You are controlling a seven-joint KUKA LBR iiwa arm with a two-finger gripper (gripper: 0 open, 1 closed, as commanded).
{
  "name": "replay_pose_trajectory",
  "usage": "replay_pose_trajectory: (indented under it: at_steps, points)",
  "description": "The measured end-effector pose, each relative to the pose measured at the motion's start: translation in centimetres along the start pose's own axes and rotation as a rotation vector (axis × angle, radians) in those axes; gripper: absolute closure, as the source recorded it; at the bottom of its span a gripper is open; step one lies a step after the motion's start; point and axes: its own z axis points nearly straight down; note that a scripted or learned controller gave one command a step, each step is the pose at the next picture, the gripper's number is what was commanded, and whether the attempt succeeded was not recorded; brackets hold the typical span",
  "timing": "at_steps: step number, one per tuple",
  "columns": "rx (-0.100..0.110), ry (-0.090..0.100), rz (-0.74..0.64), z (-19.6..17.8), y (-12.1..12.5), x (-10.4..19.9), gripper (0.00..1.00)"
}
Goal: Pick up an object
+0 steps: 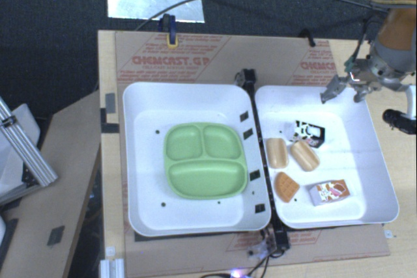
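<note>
The right bin [365, 133] holds a black and white item [308, 132], two tan bread-like pieces [277, 153] [304, 155], an orange cracker-like piece [286, 186] and a small red and white box [330, 192]. My gripper [344, 92] hangs above the bin's far right corner with its two fingers spread open and nothing between them. It stands up and to the right of all the objects, apart from them.
The left bin [143, 140] carries a green divided plate [206, 160]. Black clips line the seam between the bins [254, 153]. A cable arcs across the back of the bench. An aluminium frame [23, 146] stands at the left.
</note>
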Motion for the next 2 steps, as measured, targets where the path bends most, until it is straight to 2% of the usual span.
replay_pose_trajectory:
  at_steps: [1,2]
  points:
    - [-0.013,-0.003,-0.003,-0.9,0.3,0.1,0.00]
    - [-0.012,-0.003,-0.006,3.2,0.4,0.2,0.00]
